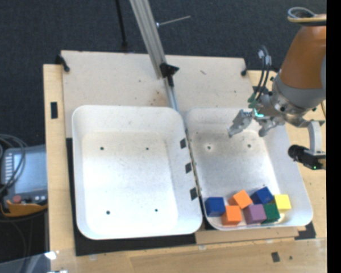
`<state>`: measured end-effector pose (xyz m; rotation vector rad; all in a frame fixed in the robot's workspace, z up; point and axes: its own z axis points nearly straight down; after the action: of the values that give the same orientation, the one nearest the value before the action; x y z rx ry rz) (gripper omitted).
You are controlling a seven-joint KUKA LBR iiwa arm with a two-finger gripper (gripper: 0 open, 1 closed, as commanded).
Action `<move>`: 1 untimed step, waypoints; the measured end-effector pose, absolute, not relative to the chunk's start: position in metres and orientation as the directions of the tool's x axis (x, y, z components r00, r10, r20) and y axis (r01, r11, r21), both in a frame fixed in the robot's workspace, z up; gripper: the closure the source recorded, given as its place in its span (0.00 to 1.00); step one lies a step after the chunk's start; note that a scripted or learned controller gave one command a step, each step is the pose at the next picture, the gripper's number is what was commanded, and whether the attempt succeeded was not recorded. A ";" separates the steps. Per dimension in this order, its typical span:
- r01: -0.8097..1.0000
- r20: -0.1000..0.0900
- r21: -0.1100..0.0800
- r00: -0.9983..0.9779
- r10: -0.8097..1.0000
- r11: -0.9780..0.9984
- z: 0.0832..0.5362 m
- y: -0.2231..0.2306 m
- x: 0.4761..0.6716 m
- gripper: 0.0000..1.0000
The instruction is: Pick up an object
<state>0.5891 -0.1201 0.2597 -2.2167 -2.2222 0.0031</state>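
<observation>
Blocks lay clustered in the near corner of the right bin [284, 169], at about six o'clock from the gripper [251, 125] and well apart from it. The gripper hung over the far part of that bin, near its far right rim, its two fingers spread apart with nothing between them. The arm [304, 61], grey with an orange band, entered from three o'clock.

The cluster comprised a blue block [215, 206] at its nine o'clock end, an orange block [242, 198] and a second orange block [232, 214] beside it, a purple block [254, 213], a dark blue block [262, 195], a green block [271, 211], and a yellow block [282, 202] at the three o'clock end. The blocks touched or nearly touched one another and pressed close to the bin's near rim.

The floor of the right bin between the gripper and the blocks was bare. The left bin [79, 169] sat just beside the right one, at nine o'clock, their rims meeting along a line of small dark clips [188, 168]. A slanted metal rail [150, 36] rose from the far edge of that junction toward twelve o'clock, at about eleven o'clock from the gripper. Both bins rested on a wooden bench [54, 164], with a pale board [204, 78] behind them. A device with cables [20, 178] stood off the bench at nine o'clock.
</observation>
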 end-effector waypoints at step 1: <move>1.000 0.000 0.001 -0.001 1.000 0.001 0.262 -0.120 0.590 0.00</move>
<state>0.5899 -0.1202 0.2619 -2.2207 -2.2235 -0.0014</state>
